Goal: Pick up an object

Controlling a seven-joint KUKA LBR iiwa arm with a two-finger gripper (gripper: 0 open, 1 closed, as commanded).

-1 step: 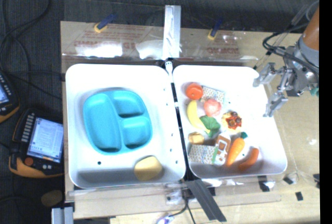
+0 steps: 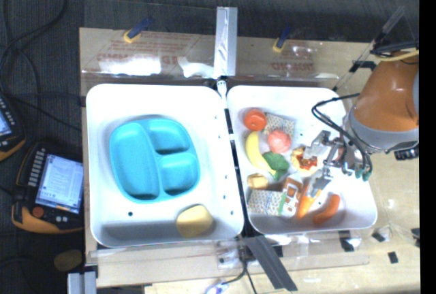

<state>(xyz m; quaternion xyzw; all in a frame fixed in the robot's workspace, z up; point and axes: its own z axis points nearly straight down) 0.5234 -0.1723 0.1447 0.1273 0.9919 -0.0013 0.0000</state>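
Note:
My gripper (image 2: 319,165) hangs low over the right part of the right bin (image 2: 354,218), reaching in from the right. Its two fingers stand apart, so it is open, with nothing clearly held between them. A small yellow and red toy (image 2: 304,160) lies just left of the fingertips. Below them lie an orange carrot (image 2: 304,205) and a red sausage (image 2: 326,208). Further left in the same bin are a banana (image 2: 254,152), a pink-red ball (image 2: 279,141), a green piece (image 2: 276,162) and an orange tomato (image 2: 255,120).
The left bin (image 2: 99,150) holds a blue divided tray (image 2: 153,158) and a tan lump (image 2: 194,220) at its front. A black cable (image 2: 327,107) loops above the wrist. A handheld pendant (image 2: 51,184) lies off the bench to the left.

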